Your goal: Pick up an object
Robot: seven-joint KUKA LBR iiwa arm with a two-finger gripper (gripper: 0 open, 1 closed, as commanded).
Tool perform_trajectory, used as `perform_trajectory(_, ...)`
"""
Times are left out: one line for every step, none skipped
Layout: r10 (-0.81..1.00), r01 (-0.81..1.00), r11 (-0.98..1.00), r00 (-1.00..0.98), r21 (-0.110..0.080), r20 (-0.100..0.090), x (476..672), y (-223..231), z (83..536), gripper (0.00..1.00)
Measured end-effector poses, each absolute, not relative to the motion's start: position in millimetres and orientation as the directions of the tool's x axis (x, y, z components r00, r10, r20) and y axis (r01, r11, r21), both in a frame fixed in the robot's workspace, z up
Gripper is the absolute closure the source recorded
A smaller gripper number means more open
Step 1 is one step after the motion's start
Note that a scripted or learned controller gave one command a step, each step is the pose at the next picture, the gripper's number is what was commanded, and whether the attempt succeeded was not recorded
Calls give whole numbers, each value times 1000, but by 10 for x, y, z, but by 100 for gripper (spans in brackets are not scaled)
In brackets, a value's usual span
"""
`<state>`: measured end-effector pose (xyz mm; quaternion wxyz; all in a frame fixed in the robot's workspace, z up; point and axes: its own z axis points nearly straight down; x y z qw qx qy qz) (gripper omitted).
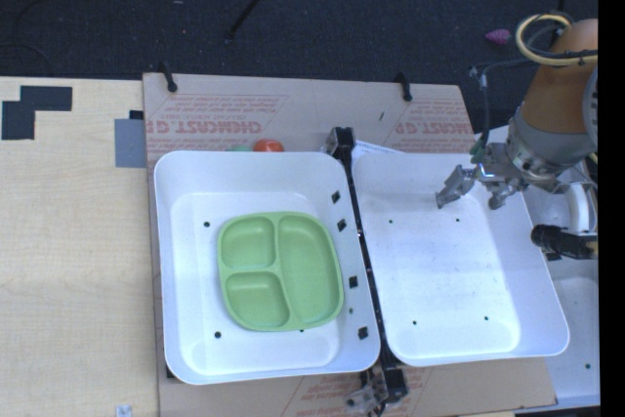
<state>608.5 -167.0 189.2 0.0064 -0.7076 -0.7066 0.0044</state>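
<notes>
Jaws: spread wide, two grey fingers splayed apart with nothing between them; hovering over the upper right part of the right bin, near its far rim.
Arm: grey with an orange band above the wrist, reaching in from the right edge; yellow cable loop at its top.
Green divided plate: three compartments, lying flat in the left bin, well apart from the jaws, far to their left and lower in the view; not touched by either finger.
Left bin: white, shallow, across the black divider from the jaws, holding the green plate near its centre.
Right bin: white, shallow, directly beneath the jaws; floor marked with faint grey scuffs and a few small dark dots.
Divider: black strip with clips running between the two bins, left of the jaws.
Orange-red object: small, rounded, just behind the far rim of the left bin, well left of the jaws; too little visible to tell more. Small green bit beside it, also partly hidden.
Cardboard sheet: printed lettering, lying under both bins.
Tabletop: pale wood, far left of the jaws, with dark rectangular patches near its upper edge.
</notes>
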Motion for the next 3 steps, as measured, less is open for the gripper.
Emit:
perform_trajectory(1000, 1000, 0, 0, -1, 0, 6117, -1672, 1972, 0)
perform_trajectory(1000, 1000, 2, -2, -7, 1, 6200, -1685, 1469, 0)
perform_trajectory(1000, 1000, 1, -1, -8, 2, 6186, -1669, 931, 0)
